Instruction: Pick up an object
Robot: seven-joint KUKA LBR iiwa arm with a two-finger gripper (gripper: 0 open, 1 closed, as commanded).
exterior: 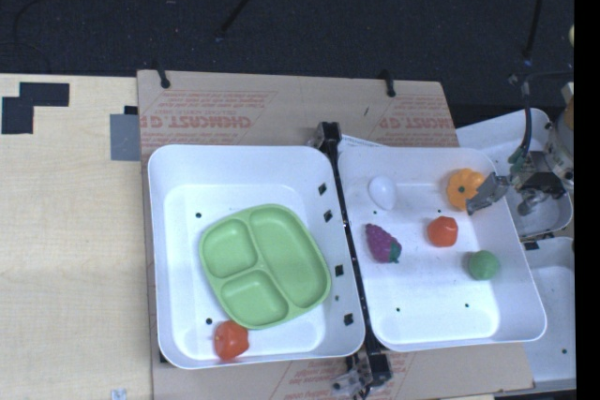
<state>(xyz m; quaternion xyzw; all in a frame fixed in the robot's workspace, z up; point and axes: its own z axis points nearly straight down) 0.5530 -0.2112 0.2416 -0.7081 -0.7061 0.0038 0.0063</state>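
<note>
A: Where does the gripper (pixel 489 192) sit?

B: At the far-right rim of the right bin (pixel 525 314), just beside the orange fruit (pixel 462 186). One grey finger reaches toward it, but whether the fingers are apart or together I cannot tell. Nothing shows between them.

A: And the other things, taking the orange fruit as the mark?

B: The red tomato (pixel 442 230) lies just in front of it, the green ball (pixel 484 265) farther front and right. The white egg (pixel 382 192) is to its left, long axis running front to back. The purple grapes (pixel 382 244) lie front-left, long axis slanting, green end toward the front right.

A: The left bin (pixel 178 166)?

B: It holds a green divided plate (pixel 264 266), turned at a slant, and a red-orange fruit (pixel 231 339) at its front corner.

A: The surface?

B: Both bins rest on printed cardboard (pixel 244 112) over a pale wooden bench (pixel 66 248); dark floor with cables lies behind.
</note>
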